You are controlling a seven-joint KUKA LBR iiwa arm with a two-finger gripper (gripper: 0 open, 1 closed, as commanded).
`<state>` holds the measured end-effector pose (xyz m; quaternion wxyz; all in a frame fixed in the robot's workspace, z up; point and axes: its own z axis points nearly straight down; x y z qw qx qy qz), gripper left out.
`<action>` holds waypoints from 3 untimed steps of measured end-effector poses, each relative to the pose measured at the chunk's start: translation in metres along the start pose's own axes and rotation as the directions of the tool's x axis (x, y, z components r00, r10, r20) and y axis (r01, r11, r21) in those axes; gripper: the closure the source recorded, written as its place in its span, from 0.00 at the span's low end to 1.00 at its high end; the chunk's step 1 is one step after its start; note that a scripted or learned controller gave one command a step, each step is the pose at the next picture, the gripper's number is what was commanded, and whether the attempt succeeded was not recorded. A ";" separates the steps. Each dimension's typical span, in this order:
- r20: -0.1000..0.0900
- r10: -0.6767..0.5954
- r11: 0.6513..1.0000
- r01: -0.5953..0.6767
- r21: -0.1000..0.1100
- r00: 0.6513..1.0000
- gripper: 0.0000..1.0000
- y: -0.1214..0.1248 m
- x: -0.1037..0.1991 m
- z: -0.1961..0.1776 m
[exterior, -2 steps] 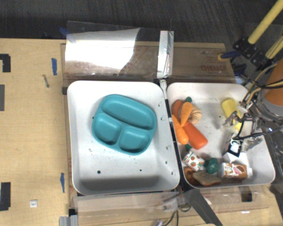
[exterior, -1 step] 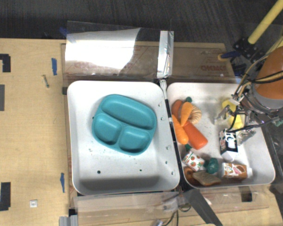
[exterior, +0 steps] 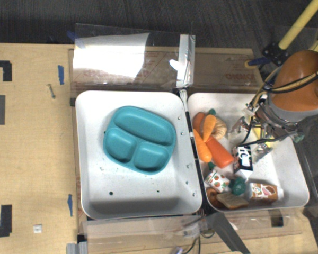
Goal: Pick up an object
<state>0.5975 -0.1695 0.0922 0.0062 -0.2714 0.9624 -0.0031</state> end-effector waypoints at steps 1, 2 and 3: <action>0.001 0.175 0.985 -0.175 0.003 0.985 0.00 0.031 -0.003 0.000; 0.034 0.171 0.985 -0.172 0.020 0.985 0.00 0.069 0.070 -0.005; 0.010 -0.138 0.990 0.138 0.018 0.990 0.00 0.103 0.033 -0.002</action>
